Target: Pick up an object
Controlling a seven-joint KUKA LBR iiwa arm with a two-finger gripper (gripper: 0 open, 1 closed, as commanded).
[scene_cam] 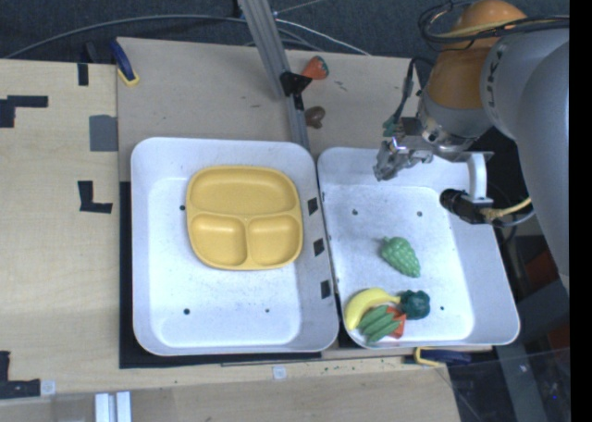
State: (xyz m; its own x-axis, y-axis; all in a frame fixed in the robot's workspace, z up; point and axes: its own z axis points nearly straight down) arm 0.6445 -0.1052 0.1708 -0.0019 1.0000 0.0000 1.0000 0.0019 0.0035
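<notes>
My gripper (pixel 388 167) hangs over the far edge of the right bin (pixel 481 263), its tip pointing down and left. Nothing shows between its tips. A green bumpy toy fruit (pixel 400 255) lies in the middle of that bin, well below the gripper in the view. At the bin's near edge a yellow banana (pixel 363 302), a green and red vegetable piece (pixel 381 322) and a dark green broccoli-like toy (pixel 415 304) sit bunched together.
A yellow divided plate (pixel 244 217) lies in the left bin (pixel 157 254). A slanted metal pole (pixel 264 27) with a clamp stands behind the bins. The arm's grey body and orange band (pixel 467 55) crowd the upper right.
</notes>
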